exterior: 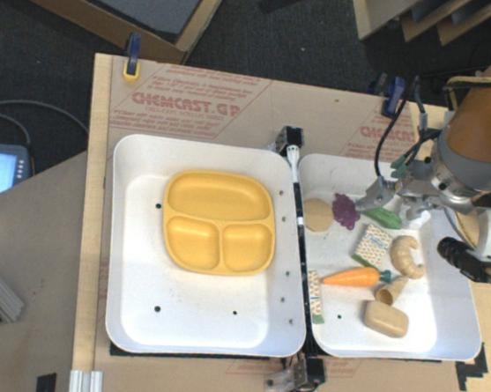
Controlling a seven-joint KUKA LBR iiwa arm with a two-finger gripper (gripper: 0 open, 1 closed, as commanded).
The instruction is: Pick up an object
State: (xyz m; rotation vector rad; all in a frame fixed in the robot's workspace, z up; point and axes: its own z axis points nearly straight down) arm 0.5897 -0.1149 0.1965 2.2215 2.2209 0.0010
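Note:
The right bin (454, 345) holds several small items. They are a purple grape bunch (345, 210), a round beige cookie (318, 216), a green piece (384, 218), a checkered packet (373, 244), a pale croissant (408, 255), an orange carrot (353, 277) and a tan bread block (387, 319). My gripper (399, 207) hangs over the far part of this bin, just above the green piece. Its two grey fingers (376, 198) are spread open, and nothing is lifted between them.
A yellow divided plate (220, 221) lies in the left bin (127, 292). A narrow printed strip (314, 297) rests by the wall between the bins. A black cylinder (460, 255) juts over the right bin's right side. Cables hang above the bin's far edge.

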